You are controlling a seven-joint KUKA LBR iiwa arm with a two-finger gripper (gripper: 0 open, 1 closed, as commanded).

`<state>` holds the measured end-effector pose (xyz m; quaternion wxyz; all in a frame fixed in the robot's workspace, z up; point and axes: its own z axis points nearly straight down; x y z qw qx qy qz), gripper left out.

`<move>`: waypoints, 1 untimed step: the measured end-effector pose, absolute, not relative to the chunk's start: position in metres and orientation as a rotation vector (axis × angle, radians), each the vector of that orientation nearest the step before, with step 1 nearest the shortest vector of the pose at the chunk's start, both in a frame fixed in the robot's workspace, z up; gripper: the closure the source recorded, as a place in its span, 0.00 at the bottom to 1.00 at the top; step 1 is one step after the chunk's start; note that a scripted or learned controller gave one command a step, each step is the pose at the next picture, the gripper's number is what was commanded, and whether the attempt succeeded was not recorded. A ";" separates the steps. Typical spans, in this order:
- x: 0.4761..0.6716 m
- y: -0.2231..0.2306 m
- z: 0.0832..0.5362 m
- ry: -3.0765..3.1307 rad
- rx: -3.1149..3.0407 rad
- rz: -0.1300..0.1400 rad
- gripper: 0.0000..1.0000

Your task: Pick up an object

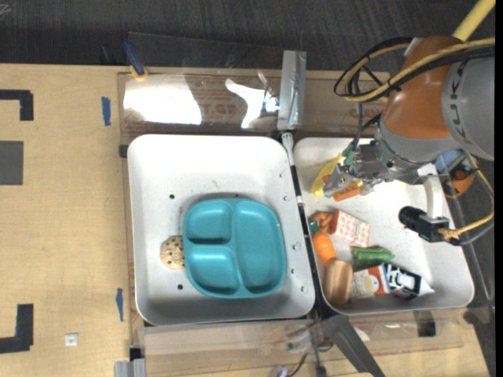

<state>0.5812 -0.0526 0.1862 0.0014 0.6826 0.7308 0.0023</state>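
1. Two bins; end effector [351, 181] low at 11 o'clock in right bin [448, 246], near yellow item [324, 177].
2. Grip state: cannot tell.
3. Judged: nothing lifted; pick pending.

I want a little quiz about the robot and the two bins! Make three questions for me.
1. True or false: the teal divided plate lies in the left bin.
2. What sits against the plate's left edge? A) a cookie B) a spoon C) a cup
3. Fill in: the gripper hangs over the ____ bin, near a yellow item.

Key: 1 true. 2 A, the cookie. 3 right; that bin also holds an orange carrot-like toy.
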 end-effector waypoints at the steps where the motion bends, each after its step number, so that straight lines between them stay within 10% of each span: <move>1: 0.532 -0.038 0.223 2.173 2.273 -0.002 1.00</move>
